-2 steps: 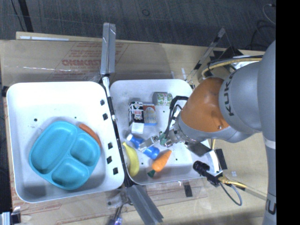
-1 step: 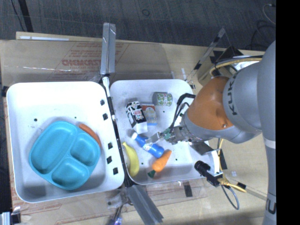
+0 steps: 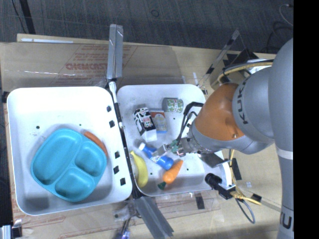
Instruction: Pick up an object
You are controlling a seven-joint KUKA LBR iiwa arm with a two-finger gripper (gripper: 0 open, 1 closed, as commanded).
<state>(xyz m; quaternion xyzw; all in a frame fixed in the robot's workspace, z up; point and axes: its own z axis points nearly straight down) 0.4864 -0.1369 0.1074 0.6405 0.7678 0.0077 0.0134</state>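
Bins stand side by side on the bench, and the arm (image 3: pixel 249 108) reaches from the right over the right bin (image 3: pixel 127 96). Its orange band sits above the wrist, and the gripper (image 3: pixel 175 147) is low inside this bin, near the middle of the objects. The wrist covers the tool from above, so I cannot tell if it is open or closed, and no object is clearly seen gripped by it. Just beside the gripper, on its left, lies a small blue and white bottle (image 3: pixel 158 156). Below it lies a toy carrot (image 3: pixel 171 172), tilted, and a banana (image 3: pixel 139 168) lies near the left wall of the bin. Farther up are a black and white carton (image 3: pixel 143 120), a small box with red and blue (image 3: pixel 159 122) just beside it, and a greenish can (image 3: pixel 172 104) near the top wall. The left bin (image 3: pixel 30 98) holds a blue divided plate (image 3: pixel 67 163), with an orange object (image 3: pixel 95 140) partly hidden behind its upper edge.
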